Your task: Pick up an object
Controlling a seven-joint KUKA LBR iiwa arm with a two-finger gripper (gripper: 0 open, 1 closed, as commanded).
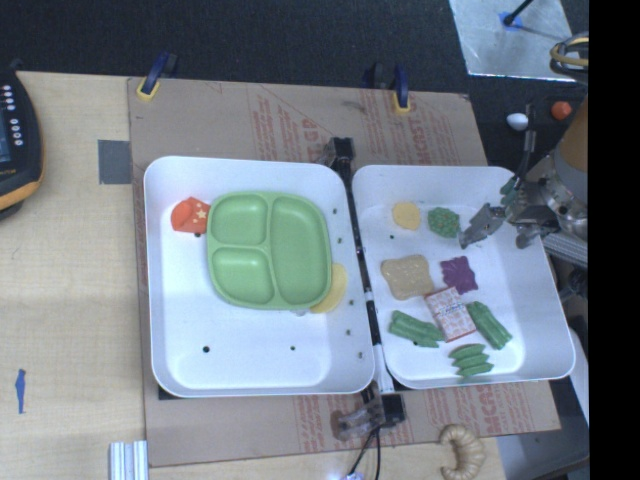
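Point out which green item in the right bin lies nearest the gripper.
The bumpy green broccoli-like piece, beside the round yellow piece. It lies just left of the gripper; the long green pods sit low in the bin.

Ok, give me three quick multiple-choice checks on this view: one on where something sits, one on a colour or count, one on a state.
1. Where is the green divided plate?
A. left bin
B. right bin
C. on the bench outside both bins

2. What colour is the small piece beside the tan slice?
A. blue
B. purple
C. white

3. What is between the fingers of the pincer?
A. the plate
B. the tan slice
C. nothing visible

Answers: 1 A, the plate lies in the left bin. 2 B, it is purple. 3 C, the pincer sits over the right bin with no item between its fingers.
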